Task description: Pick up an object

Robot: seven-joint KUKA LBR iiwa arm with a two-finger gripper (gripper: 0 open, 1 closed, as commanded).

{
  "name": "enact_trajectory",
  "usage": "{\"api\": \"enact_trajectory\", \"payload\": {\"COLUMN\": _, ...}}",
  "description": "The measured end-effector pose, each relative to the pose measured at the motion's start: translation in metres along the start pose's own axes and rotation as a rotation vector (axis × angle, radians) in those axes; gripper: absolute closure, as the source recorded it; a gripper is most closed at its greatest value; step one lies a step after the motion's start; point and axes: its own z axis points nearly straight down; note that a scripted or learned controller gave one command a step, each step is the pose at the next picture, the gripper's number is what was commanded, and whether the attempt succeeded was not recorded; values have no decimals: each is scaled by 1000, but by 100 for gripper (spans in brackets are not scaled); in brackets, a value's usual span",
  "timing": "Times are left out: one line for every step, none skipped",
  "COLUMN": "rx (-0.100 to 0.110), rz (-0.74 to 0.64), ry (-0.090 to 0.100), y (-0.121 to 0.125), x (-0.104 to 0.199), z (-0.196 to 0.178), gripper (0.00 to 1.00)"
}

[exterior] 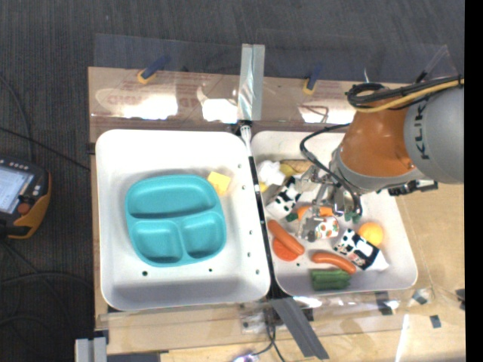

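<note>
My gripper hangs low in the middle of the right bin, under the orange wrist band. Its fingers reach down among small toys: a black-and-white cow figure to its left, a white and orange piece right below it, an orange carrot-like piece, a red sausage, a green piece, a yellow ball and a second cow-patterned toy. The arm covers the fingertips.
The left bin holds a teal divided tray and a small yellow block beside its far right corner. A raised divider separates the two bins. A handheld controller lies off the bench at the left.
</note>
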Motion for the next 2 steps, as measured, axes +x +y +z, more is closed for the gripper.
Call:
{"api": "enact_trajectory", "payload": {"rx": 0, "rz": 196, "ry": 17, "y": 12, "x": -11, "z": 1, "gripper": 0}}
{"api": "enact_trajectory", "payload": {"rx": 12, "rz": 177, "ry": 52, "y": -2, "x": 50, "z": 15, "gripper": 0}}
